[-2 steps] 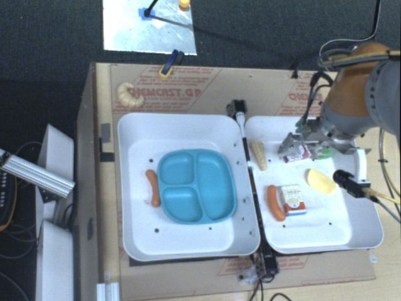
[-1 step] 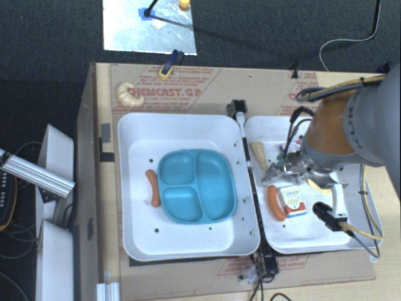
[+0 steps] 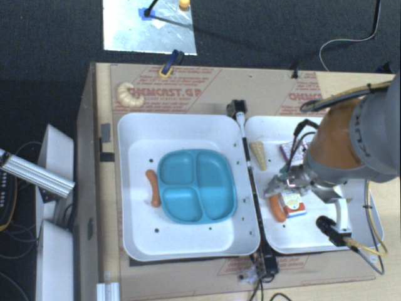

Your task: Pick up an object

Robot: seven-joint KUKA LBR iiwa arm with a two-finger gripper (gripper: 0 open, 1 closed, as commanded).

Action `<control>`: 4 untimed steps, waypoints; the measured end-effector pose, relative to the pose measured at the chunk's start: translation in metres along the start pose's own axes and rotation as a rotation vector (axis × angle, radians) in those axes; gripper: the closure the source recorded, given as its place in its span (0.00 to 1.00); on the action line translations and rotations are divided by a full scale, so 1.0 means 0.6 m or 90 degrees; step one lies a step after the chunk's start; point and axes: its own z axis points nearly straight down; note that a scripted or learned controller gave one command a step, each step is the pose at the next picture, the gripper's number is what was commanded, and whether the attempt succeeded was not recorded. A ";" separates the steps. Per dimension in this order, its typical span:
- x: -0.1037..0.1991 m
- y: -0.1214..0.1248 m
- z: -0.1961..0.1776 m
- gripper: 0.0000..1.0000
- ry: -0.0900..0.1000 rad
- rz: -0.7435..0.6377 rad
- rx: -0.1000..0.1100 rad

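Note:
My gripper is low in the right bin, near its left side. It hovers right over a small white and red carton and an orange sausage that lie side by side. A cream cone-shaped piece lies by the bin's left wall, farther back. A purple packet shows partly behind the wrist. Nothing is visibly held.
The left bin holds a blue divided plate with a second orange sausage to its left. The grey arm with its orange band covers the right bin's right half. Cables run along the bin's front right.

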 end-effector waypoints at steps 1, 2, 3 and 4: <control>0.000 0.002 -0.019 1.00 0.000 0.000 -0.002; 0.067 0.042 -0.169 1.00 0.000 -0.002 -0.003; 0.066 0.041 -0.168 0.00 0.000 -0.001 -0.002; -0.010 0.068 -0.001 0.00 -0.001 0.000 -0.001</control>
